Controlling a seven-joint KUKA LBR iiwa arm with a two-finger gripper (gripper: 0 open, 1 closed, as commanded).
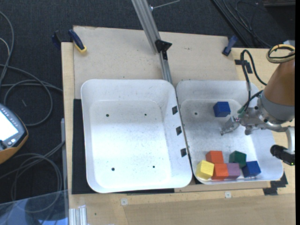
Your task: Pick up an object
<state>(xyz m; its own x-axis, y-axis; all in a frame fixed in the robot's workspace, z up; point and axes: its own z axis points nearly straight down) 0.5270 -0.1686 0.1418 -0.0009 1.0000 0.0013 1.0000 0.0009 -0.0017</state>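
We count two shallow white plastic bins: the left bin (93, 102) and the right bin (197, 90). In the right bin lie seven small blocks: a lone blue cube (221, 108) near its far wall, and along its near wall a cluster of a yellow block (205, 169), two orange blocks (215, 156) (220, 171), a purple block (233, 170), a dark green block (238, 157) and a second blue block (252, 168). The grey metal gripper (228, 126) hangs just below the lone blue cube, nothing visibly between its fingers; whether they are apart we cannot tell. The arm's orange band (283, 83) is cut off at the frame's edge. The bins sit on a pale wooden bench (122, 50) over dark carpet (28, 41) strewn with cables.
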